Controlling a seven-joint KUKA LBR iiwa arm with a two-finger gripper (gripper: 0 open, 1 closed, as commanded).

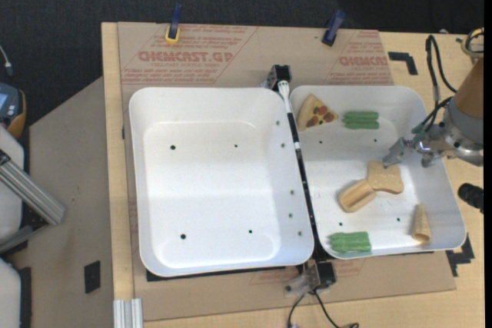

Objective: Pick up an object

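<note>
The right bin (338,157) holds several toy foods. A pizza slice (315,113) and a green ridged piece (360,120) lie near its far edge. A tan bread slice (386,178) overlaps a tan roll (357,197) in the middle. Another green piece (350,243) lies at the near rim and a small tan cone (420,223) at the near right. My gripper (409,157) hangs over the right side of this bin, just above and right of the bread slice. Its fingers are spread open, and nothing is between them.
The left bin (154,127) sits beside the right one, with a black divider strip (296,157) between them. Both rest on a cardboard sheet (231,50) clamped at the far edge. A black cable (435,73) loops at the right by the arm.
</note>
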